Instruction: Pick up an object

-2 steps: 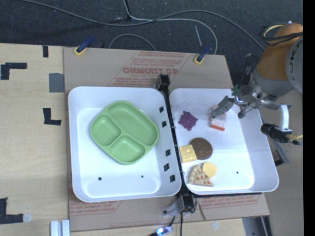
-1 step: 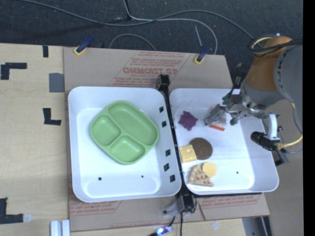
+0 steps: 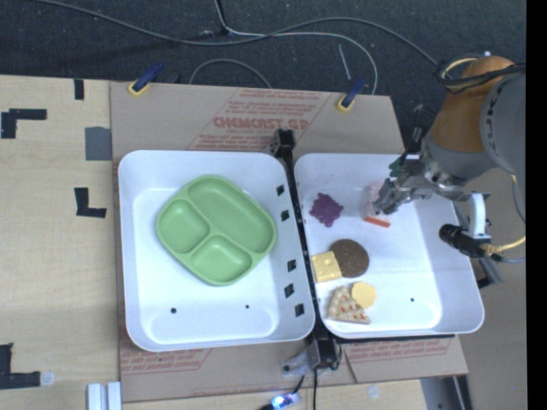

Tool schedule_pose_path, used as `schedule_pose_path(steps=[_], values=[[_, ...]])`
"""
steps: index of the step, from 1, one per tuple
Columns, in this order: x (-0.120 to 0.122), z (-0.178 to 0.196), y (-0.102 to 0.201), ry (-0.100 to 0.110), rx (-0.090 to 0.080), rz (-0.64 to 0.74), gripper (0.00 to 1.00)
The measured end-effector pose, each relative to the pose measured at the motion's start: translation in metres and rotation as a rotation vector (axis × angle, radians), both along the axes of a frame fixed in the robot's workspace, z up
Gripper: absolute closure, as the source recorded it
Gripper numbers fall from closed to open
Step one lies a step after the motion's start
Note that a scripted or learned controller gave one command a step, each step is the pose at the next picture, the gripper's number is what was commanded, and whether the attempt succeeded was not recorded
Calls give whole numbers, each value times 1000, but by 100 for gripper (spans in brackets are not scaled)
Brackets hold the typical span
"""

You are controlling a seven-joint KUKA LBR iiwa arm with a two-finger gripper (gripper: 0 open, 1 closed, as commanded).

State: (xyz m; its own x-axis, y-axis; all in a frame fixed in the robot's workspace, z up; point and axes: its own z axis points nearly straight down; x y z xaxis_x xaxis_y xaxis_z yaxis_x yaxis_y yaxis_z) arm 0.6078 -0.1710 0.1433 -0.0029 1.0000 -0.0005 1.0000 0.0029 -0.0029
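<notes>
- Over the right bin (image 3: 427, 310), the gripper (image 3: 389, 196) is being lowered onto a small orange piece (image 3: 378, 221); its grip cannot be told.
- A miss is being risked: the flat piece may slide away.

Grey arm (image 3: 487, 135) from the right, claw (image 3: 386, 200) low, angled down-left.

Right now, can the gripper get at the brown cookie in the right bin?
Probably yes. The gripper hangs in the same bin, above the orange piece, and the cookie lies flat with nothing over it, only the cheese touching its left edge.
</notes>
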Motion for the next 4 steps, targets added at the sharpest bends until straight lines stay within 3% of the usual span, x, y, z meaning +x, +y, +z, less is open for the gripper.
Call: schedule_pose_path(steps=[3,4], values=[[16,157,1,-7,-1,-1,100],[17,157,55,-2,1,2,100]])
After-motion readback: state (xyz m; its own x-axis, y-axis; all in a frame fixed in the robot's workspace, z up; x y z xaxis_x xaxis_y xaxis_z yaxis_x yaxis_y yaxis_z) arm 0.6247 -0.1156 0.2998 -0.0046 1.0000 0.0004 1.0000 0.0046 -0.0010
